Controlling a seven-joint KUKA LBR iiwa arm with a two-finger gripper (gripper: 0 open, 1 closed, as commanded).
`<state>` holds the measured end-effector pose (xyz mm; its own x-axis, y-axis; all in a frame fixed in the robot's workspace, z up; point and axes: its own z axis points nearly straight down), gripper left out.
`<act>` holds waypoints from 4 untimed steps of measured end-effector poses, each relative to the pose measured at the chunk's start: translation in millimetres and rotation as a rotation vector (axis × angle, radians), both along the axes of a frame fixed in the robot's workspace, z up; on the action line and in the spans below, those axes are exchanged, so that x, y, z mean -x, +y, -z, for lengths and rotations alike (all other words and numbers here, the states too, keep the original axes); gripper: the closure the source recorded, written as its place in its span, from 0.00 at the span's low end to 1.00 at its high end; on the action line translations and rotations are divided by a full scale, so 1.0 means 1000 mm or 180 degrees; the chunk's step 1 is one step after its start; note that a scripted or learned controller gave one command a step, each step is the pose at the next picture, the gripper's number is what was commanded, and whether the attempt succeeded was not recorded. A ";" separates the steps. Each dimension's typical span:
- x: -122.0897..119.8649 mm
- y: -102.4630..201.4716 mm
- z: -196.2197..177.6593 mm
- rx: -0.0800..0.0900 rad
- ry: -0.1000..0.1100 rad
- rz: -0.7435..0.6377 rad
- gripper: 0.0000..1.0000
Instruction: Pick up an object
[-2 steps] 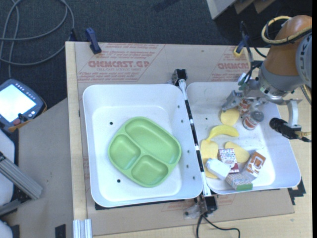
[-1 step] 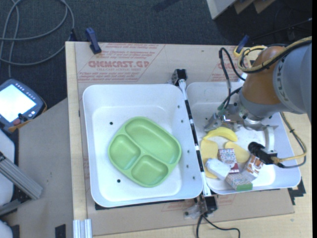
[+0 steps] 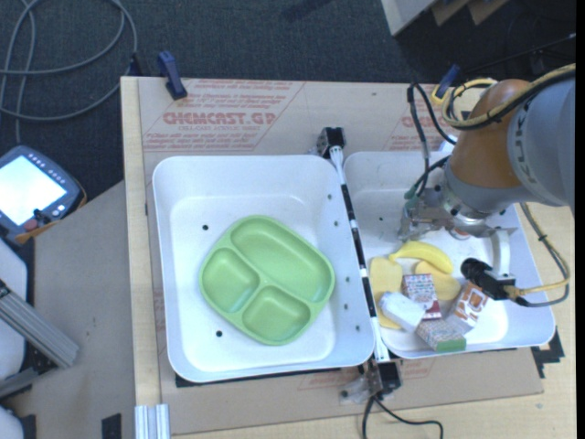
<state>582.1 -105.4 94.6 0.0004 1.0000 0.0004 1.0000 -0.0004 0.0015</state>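
Note:
In the right bin [image 3: 384, 176] lies a heap of small objects. A yellow banana [image 3: 426, 255] lies on top, with a flat yellow piece [image 3: 385, 272] beside it. A red-and-white box [image 3: 420, 288], a white packet [image 3: 400, 311], an orange-and-white carton [image 3: 470, 303] and a grey block with a green side [image 3: 442, 334] lie around them. My gripper [image 3: 425, 216] hangs low over the bin's middle, just above the banana's far side. The wrist hides its fingers.
The left bin [image 3: 183, 190] holds a green divided plate [image 3: 267, 278]. A black clip [image 3: 332, 140] sits at the top of the divider between the bins. Cables [image 3: 498, 286] trail over the right bin's right side. A blue clamp [image 3: 171, 73] grips the board's far edge.

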 end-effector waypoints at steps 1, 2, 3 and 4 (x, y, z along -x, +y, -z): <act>0.034 -0.065 -0.100 0.0008 -0.0003 0.0002 1.00; 0.034 -0.064 -0.099 0.0003 0.0001 0.0000 0.00; 0.068 -0.019 0.010 0.0001 0.0004 -0.0002 0.00; -0.005 -0.009 0.010 0.0001 0.0002 -0.0005 0.00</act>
<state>587.3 -114.5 84.9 -0.0010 1.0000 0.0001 1.0000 0.0010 0.0009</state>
